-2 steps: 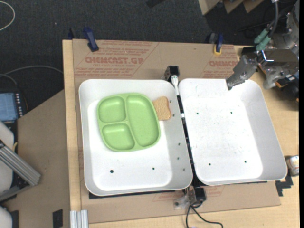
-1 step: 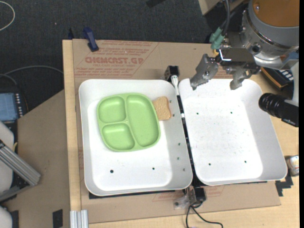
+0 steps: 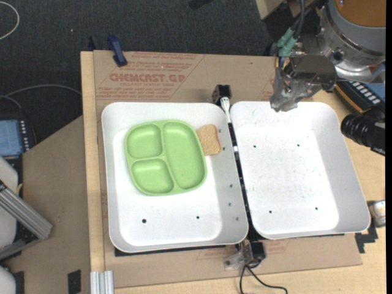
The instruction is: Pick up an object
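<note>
Gripper (image 3: 283, 103) over right bin (image 3: 343, 164); cracker (image 3: 210, 139) well apart, left bin (image 3: 116, 164).

Green divided plate (image 3: 165, 157) flat in left bin – tan cracker (image 3: 209, 139) touching.

The two white bins (image 3: 122, 182) looked like smooth moulded plastic with a soft sheen. Inside the left bin, the green divided plate (image 3: 165, 157) was glossy plastic, catching light along its ridges. Touching the plate's right edge, the tan biscuit-like piece (image 3: 210, 139) had a matt, grainy, rough surface. Under the bins lay a matt brown cardboard sheet (image 3: 153, 72) with red print. Above the right bin's far edge, the gripper (image 3: 286, 97) appeared as dull grey metal.
</note>
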`<state>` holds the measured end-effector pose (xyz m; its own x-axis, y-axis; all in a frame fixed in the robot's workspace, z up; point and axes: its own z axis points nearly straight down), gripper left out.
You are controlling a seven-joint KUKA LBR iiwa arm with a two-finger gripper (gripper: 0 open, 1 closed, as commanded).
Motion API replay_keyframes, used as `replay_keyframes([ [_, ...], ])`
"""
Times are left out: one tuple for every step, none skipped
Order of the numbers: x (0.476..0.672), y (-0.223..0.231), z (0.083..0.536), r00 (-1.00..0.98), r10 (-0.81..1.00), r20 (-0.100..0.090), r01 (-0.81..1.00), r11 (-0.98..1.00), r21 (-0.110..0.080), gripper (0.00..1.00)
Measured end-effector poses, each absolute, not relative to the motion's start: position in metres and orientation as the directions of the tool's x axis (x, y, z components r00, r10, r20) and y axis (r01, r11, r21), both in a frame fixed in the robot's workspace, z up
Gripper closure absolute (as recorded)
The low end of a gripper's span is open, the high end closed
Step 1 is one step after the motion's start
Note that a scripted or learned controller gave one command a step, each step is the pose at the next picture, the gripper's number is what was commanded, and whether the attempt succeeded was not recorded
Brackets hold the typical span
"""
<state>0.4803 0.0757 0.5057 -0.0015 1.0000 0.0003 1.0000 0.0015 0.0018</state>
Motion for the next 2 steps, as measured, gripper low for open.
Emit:
replay_keyframes([
  [0.478,0.069,0.396,0.003,1.0,-0.003,1.0,-0.003,-0.013,1.0],
  [0.48,0.085,0.44,-0.002,1.0,0.001,1.0,0.002,0.005,1.0],
])
